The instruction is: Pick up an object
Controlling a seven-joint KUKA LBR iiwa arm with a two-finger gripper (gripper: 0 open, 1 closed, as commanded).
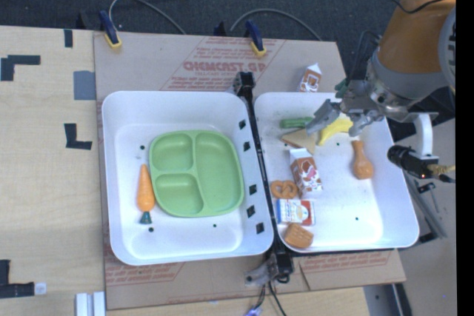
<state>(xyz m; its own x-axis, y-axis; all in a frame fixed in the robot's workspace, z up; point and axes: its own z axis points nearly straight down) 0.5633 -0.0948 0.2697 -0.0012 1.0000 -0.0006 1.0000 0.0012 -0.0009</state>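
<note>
White bins, two, side by side on a cardboard sheet (215, 63) clamped to the bench.

Left bin (122, 111): green divided plate (196, 174) at centre; carrot (145, 190) just beside the plate's left edge, lying lengthwise, its dark tip toward the near wall.

Right bin (392, 211): green stick (296, 122) near the far wall; tan wedge (296, 140) just below it; yellow piece (335, 128) at the wedge's right end, directly under the gripper. Small carton (306, 174) mid-bin, tilted; pretzel (282, 189) touching its lower left; flat packet (295, 212) below that; waffle (298, 236) at the near wall. Drumstick (361, 161) lies apart toward the right side.

Outside the bins: second small carton (311, 78) on the cardboard, just beyond the right bin's far rim.

Gripper (340, 122): over the far part of the right bin, fingers spread, one to each side of the yellow piece; whether they touch it cannot be told. Nothing is seen lifted.
</note>
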